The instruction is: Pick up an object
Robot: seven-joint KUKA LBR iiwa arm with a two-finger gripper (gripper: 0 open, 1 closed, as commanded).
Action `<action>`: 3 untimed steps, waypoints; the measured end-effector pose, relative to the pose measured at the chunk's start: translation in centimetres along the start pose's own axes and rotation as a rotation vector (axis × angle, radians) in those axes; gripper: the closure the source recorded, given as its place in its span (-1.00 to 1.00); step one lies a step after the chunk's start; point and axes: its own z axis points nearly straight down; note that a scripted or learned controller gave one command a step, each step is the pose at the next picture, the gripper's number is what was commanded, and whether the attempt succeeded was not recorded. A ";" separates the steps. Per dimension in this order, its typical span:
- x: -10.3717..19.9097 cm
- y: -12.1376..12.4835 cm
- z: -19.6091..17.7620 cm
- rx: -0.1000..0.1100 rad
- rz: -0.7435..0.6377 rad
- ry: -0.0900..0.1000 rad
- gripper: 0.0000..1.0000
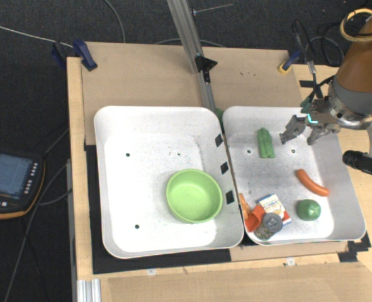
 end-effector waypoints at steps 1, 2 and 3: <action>0.0 0.0 0.0 0.000 0.000 0.000 -1.00; 0.1 -0.5 4.3 0.004 0.000 0.000 -1.00; 0.5 0.0 10.3 0.006 0.000 0.001 -1.00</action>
